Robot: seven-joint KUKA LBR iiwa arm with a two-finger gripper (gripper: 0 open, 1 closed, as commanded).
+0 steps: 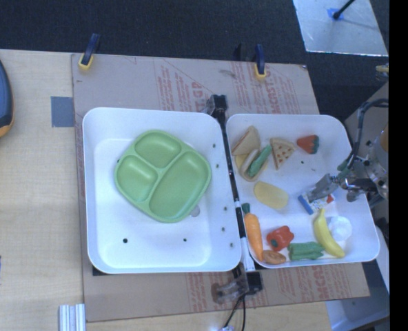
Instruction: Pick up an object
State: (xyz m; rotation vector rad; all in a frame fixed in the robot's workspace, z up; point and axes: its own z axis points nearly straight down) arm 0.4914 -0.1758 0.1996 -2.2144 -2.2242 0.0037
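Reaching in from the right, the metal two-finger gripper hangs low over the right shallow white plastic bin, its fingers spread apart with nothing between them. Just beside its tips lies a small blue block, and below that a yellow toy banana. The same bin holds a pale yellow lemon-like piece, a red toy pepper, an orange carrot at its left rim and a strawberry. The left white bin carries a green divided plate.
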